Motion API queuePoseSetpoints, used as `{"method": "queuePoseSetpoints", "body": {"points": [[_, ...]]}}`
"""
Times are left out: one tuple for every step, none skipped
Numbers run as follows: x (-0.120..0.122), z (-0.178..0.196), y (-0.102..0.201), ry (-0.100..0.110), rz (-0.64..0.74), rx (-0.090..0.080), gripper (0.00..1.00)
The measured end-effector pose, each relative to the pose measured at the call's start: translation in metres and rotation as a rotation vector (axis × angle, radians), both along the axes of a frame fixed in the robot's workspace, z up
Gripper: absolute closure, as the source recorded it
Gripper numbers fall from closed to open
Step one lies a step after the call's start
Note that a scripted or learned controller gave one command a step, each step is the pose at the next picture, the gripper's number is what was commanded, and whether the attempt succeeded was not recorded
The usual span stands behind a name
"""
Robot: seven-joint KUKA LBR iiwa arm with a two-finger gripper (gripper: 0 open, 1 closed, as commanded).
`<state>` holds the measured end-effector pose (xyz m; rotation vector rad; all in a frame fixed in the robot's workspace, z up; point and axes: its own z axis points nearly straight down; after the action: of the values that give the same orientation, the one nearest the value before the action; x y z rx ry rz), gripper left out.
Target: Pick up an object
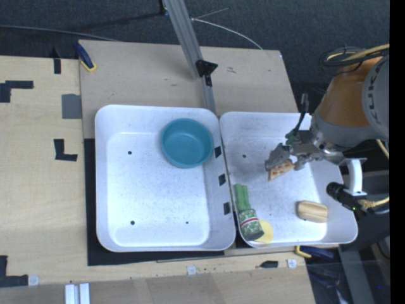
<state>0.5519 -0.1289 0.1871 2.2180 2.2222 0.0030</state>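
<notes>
Bench (38, 170): pale wood surface, dark tape marks scattered on its left part, a blue and yellow clip near the upper left corner of the raised board.
Left bin (111, 170): shallow, white, speckled; it touches the right bin along its right edge.
Bowl (186, 142): teal, round, upright, in the far right corner of the left bin, close to the dividing edge.
Pole (186, 33): grey metal bar that slants down from the top of the view and ends at the seam between the two bins.
Right bin (253, 138): white, speckled, holds three loose things and the gripper.
Bottle (245, 211): green, lying on its side along the left wall of the right bin, its labelled end toward the near edge, touching a yellow disc (266, 233) at the near wall.
Tan piece (279, 168): small brownish block in the middle of the right bin, tilted, seated between the fingertips.
Gripper (281, 163): low over the middle of the right bin, fingers pointing left and down, clenched around the tan piece.
Wooden block (312, 211): beige, rounded, lying near the right bin's near right corner, well apart from the gripper.
Arm (354, 103): grey with an orange band, reaching in from the right edge over the right bin's far side.
</notes>
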Motion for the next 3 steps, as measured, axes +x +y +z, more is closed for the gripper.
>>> {"method": "queuePoseSetpoints", "body": {"points": [[0.005,0.063,0.000,-0.002,0.000,-0.001,1.00],[0.010,0.065,0.047,0.004,0.004,0.001,1.00],[0.012,0.049,0.096,0.006,0.004,0.001,1.00]]}}
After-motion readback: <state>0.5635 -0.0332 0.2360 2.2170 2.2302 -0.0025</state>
